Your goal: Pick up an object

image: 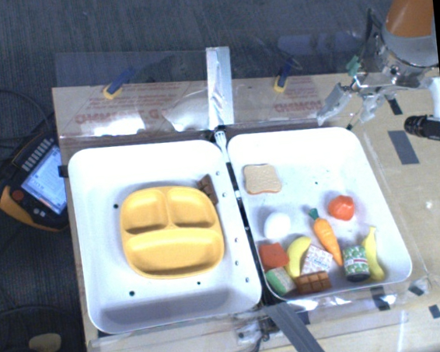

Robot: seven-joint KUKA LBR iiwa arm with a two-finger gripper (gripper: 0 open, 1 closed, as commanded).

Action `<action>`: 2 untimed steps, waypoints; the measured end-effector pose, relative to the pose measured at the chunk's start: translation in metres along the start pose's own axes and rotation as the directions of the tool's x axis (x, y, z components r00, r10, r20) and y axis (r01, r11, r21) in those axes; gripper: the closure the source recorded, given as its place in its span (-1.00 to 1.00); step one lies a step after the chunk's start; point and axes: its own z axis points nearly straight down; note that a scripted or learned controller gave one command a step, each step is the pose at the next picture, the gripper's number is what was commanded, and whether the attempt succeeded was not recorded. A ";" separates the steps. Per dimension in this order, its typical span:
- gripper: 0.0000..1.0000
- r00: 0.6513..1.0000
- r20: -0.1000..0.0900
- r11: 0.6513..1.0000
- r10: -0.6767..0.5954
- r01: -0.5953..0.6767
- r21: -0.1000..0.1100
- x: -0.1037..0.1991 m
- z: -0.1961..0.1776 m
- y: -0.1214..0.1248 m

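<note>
Spanning most of the wooden tabletop (427, 212): two shallow white plastic bins side by side. Left bin (95, 247) carrying a yellow three-compartment plastic plate (171, 229), with a small brown block (207, 187) touching the plate's upper right corner. Right bin (378, 194) holding toy foods: tan bread slice (262, 178) near the top left, white egg-like ball (277, 224) below it, red tomato (341, 207) to the right, orange carrot (326, 234) between them. Crowded along the front edge: red block (273, 254), yellow-green piece (298, 252), white wedge (317, 259), brown chocolate bar (312, 282), green-labelled can (356, 262), yellow banana (373, 252) just right of the can. Grey arm with orange band (409, 3) at the upper right, beyond the right bin's far corner. Jaws (349, 107) spread open, gripping nothing, well apart from every toy.
</note>
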 end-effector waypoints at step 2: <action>-1.00 0.993 -0.006 0.993 -0.116 0.116 -0.014 -0.022 0.185 -0.114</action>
